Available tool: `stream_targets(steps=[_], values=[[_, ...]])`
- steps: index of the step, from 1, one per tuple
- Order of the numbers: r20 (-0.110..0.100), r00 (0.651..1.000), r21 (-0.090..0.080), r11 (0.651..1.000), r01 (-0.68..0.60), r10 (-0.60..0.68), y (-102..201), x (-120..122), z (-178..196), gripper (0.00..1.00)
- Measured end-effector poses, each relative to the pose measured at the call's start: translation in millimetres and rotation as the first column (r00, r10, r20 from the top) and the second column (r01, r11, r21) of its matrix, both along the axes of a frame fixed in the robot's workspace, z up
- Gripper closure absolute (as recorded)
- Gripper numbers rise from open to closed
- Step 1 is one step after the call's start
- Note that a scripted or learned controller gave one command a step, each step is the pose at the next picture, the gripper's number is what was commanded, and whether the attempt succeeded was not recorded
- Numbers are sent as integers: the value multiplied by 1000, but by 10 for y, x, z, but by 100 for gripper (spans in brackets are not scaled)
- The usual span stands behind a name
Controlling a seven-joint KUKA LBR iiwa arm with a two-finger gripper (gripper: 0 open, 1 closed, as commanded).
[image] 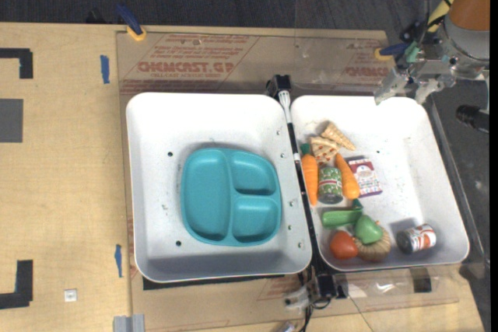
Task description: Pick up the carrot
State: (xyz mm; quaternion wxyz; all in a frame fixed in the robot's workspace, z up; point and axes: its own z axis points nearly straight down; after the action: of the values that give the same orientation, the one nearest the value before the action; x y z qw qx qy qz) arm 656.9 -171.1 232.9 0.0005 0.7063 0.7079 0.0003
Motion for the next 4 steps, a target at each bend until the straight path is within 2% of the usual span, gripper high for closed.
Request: stream_targets(steps=[1,2,3,4], values=[[-10,990,3,990,140,-140,704,-442,-1108,0],[4,939,2,939,344,-344,728,-533,-1258,0],[40,913,14,914,406,-406,590,-1006,-1318,0],[47,982,-1,983,181,-181,723,-1181,-1317,0]])
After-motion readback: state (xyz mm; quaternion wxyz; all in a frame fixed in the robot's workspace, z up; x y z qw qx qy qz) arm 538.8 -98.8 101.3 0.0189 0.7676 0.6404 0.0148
